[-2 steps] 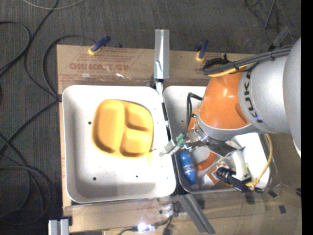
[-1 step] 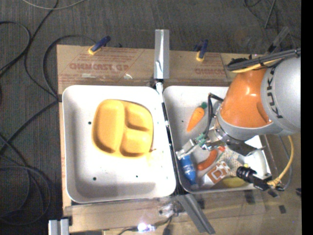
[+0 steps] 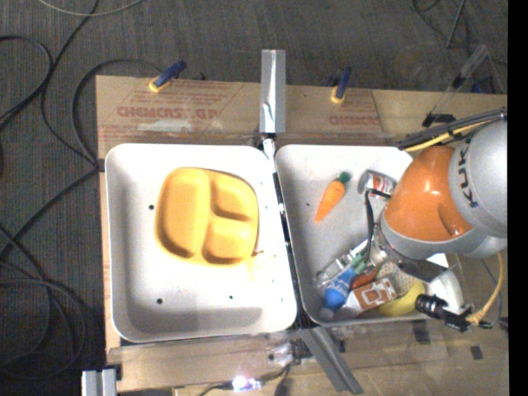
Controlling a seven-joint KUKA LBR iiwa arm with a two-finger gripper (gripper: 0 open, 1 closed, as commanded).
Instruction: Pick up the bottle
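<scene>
Camera view: arm [image 3: 437, 200] bent low over bottle [image 3: 345, 275].

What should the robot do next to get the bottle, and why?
Probably lower the arm a little toward the bottle. The bottle lies tilted among clutter at the right bin's front edge, just left of the arm's wrist, and nothing shows it gripped.
</scene>
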